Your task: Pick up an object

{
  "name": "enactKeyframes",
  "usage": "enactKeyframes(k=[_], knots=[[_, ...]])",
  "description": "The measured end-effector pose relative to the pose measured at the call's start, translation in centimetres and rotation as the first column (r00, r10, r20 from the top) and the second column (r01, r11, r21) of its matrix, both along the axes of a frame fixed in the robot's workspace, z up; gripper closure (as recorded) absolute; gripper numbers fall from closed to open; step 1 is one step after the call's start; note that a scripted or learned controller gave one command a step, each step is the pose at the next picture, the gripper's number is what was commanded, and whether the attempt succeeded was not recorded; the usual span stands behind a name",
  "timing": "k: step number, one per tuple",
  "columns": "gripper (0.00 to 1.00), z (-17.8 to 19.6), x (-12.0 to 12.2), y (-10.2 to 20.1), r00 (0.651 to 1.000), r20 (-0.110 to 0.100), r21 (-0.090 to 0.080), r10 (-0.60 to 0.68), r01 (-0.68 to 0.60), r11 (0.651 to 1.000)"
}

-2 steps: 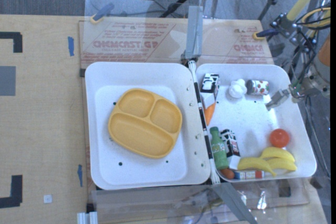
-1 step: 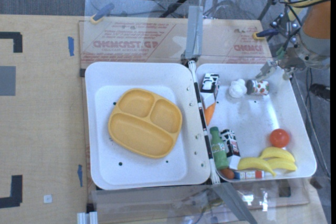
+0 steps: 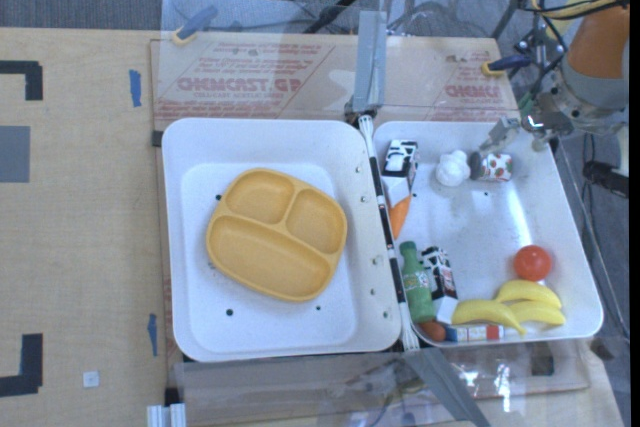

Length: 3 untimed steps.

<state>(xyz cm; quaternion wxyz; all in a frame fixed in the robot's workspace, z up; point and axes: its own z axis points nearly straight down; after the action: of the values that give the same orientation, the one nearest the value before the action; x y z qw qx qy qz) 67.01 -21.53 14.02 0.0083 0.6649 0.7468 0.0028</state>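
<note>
Two bins (image 3: 190,215), open middle right.

The arm (image 3: 605,45) is cut off by the right edge; the claw (image 3: 520,130) is blurred, its grip unreadable; small items (image 3: 440,327) at the right bin's (image 3: 575,235) front rim overlap indistinctly
</note>
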Motion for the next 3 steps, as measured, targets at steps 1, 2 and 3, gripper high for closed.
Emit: enactKeyframes(k=[1, 2, 3], knots=[[0.00, -4.7, 0.0, 2.1, 0.996, -0.019, 0.017, 0.088, -0.088, 0.996], [1.00, -3.6, 0.2, 2.1, 0.996, -0.010, 0.011, 0.089, -0.089, 0.996], [1.00, 7.5, -2.4, 8.4, 0.988, -0.012, 0.005, 0.155, -0.155, 0.988]])
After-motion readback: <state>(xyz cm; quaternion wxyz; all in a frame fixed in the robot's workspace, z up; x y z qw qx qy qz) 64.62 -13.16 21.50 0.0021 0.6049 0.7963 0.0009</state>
